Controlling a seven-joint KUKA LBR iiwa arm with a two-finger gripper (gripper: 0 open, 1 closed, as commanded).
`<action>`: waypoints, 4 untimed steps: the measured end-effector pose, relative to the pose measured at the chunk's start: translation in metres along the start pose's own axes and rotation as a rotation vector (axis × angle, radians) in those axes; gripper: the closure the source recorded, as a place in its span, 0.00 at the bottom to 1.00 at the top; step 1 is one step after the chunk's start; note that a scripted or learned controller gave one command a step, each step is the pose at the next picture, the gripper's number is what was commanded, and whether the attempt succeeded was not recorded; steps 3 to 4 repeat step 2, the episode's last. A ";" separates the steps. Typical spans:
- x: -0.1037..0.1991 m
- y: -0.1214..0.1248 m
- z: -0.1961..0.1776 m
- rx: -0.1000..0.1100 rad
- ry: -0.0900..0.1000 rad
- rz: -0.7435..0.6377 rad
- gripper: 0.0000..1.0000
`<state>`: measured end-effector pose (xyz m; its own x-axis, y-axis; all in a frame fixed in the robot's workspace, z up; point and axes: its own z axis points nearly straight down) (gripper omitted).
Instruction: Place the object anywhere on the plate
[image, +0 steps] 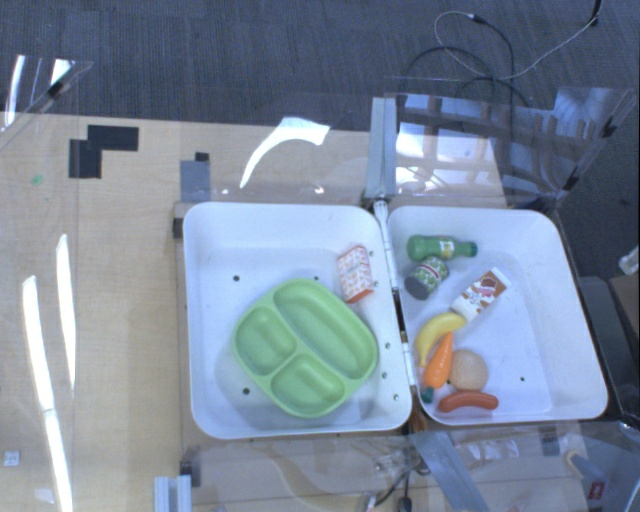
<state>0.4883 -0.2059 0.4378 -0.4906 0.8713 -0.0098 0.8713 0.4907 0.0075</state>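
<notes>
Step in hand, as judged: the very start, no object picked. The arm and its gripper are out of frame, so whether it is released, clenched or grasping anything cannot be told.

Left bin (200, 300): green sectioned plate (305, 347), all three compartments bare. A small red-and-white packet (354, 274) lies just beside the plate's upper right edge, off it.

Right bin (560, 300): green bottle (441, 247), small can (426, 277), carton (480, 294), banana (437, 335), carrot (438, 364), round bun-like piece (468, 371), sausage (467, 402), crowded along the left side.

Next move likely calls for reaching in, choosing one item — the packet is nearest — and a clean grip before carrying it over the plate.
</notes>
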 end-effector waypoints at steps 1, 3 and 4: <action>0.001 0.000 0.026 0.001 0.002 -0.060 0.00; 0.000 0.000 0.036 0.001 0.002 -0.023 0.00; 0.000 0.000 0.036 0.001 0.002 -0.023 0.00</action>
